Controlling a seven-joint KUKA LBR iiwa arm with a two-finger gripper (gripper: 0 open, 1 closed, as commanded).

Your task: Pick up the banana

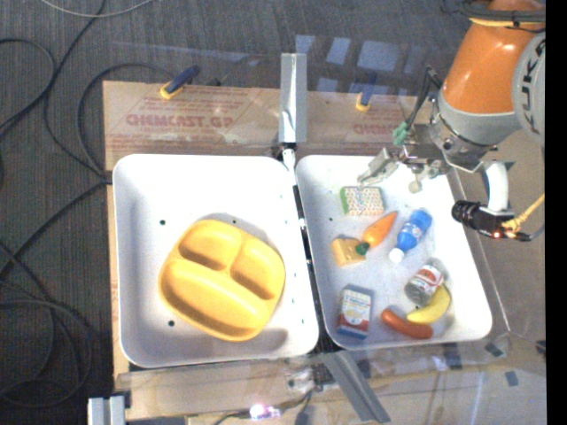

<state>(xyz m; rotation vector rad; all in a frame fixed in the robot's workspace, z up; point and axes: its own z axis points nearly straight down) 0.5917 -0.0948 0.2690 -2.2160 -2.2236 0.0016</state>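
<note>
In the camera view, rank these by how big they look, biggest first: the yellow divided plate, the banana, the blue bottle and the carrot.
1. Yellow divided plate, by far the largest.
2. Banana, blue bottle and carrot look about alike in size; the banana is partly hidden by a can, so ranking these three is unsure.

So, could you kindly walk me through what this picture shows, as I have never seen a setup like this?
Certainly. One fixed camera looks down at a slant on a bench. The grey and orange machine is a robot arm reaching in from the right; its gripper hangs over the far edge of the right bin, holding nothing. That bin contains the banana, its target, beside a small can and a sausage, plus a blue bottle, a carrot and small boxes. The left bin holds a yellow divided tray.
</note>
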